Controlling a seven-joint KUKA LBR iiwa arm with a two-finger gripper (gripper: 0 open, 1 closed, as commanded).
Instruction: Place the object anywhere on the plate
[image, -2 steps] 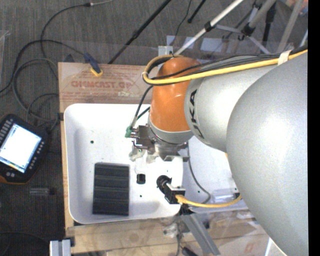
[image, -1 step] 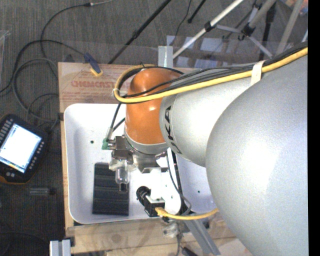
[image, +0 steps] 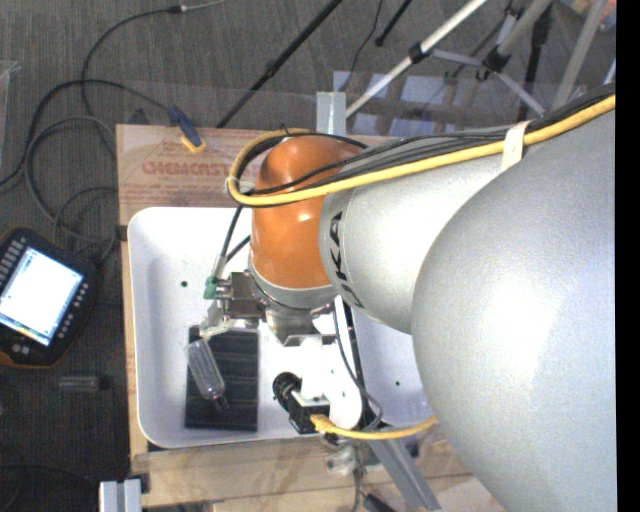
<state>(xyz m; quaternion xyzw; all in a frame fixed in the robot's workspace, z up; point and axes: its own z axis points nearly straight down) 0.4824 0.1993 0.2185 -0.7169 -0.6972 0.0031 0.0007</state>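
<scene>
Gripper (image: 232, 318): we find it low over the left white bin (image: 160, 300), under the arm's orange band (image: 290, 215); the wrist hides it, so we cannot tell its state. Bin contents: we list one black plate (image: 235, 385), a dark rectangular slab lying flat, and one clear tube-shaped object (image: 205, 370) with a dark tip, resting tilted across the plate's left edge. Beside the counter (image: 160, 165), we note a handheld screen (image: 40, 300) on the floor.

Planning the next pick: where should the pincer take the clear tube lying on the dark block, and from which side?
Take the clear tube across its middle, coming from above. It lies flat and slanted on the dark block, its long sides exposed, so the fingers should close across its narrow width.
</scene>
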